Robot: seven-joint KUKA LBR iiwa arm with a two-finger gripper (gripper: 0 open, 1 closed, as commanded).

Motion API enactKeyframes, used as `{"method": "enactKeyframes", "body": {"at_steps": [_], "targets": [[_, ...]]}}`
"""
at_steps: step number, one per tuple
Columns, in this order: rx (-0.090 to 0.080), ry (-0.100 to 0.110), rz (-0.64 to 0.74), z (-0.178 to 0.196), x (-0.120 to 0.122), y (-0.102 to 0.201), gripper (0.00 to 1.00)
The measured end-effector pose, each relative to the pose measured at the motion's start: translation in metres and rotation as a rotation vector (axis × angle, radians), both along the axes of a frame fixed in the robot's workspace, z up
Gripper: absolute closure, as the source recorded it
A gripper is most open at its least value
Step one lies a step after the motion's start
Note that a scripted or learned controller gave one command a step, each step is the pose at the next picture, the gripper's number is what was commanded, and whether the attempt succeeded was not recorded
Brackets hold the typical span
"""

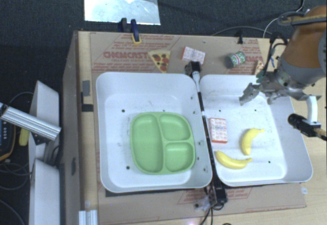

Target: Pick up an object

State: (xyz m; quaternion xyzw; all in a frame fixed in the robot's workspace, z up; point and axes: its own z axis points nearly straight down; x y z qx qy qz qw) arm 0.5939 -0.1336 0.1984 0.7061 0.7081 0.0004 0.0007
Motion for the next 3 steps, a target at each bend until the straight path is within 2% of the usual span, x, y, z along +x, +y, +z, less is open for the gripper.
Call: {"method": "enactKeyframes", "body": {"at_steps": [1, 2, 3], "targets": [[0.000, 0.000, -0.002, -0.114, -0.033, -0.016, 0.00], [0.000, 0.001, -0.002, -0.114, -0.073, -0.022, 0.00], [0.000, -0.002, -0.001, -0.103, -0.072, -0.022, 1.00]]}}
